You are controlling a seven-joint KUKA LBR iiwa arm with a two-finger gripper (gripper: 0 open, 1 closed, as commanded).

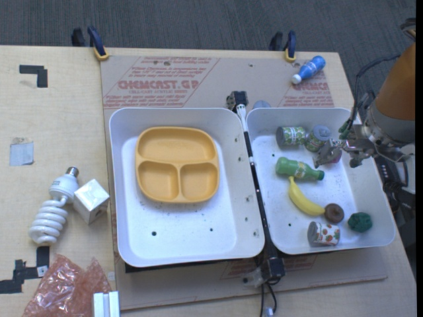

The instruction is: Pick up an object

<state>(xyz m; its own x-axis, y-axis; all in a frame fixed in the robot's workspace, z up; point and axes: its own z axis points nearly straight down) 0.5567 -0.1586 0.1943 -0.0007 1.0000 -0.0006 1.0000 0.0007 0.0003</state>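
The right bin [370,183] holds several small objects. A green can [291,135] and a grey round piece [321,133] lie at its back. A green bottle [299,170] lies on its side in the middle, with a yellow banana [305,201] just in front of it. Near the front are a brown donut [334,212], a dark green lump [360,222] and a printed can [324,234]. My gripper [332,152] hangs low over the bin's back right part, just right of the grey piece and above the bottle's cap end.
A yellow divided plate [177,163] rests in the left bin [192,240]. A blue and white bottle [308,70] lies on the board behind the right bin. A spiral bulb [53,210], a white cube [91,199] and pink wrap [63,286] sit on the bench at left.
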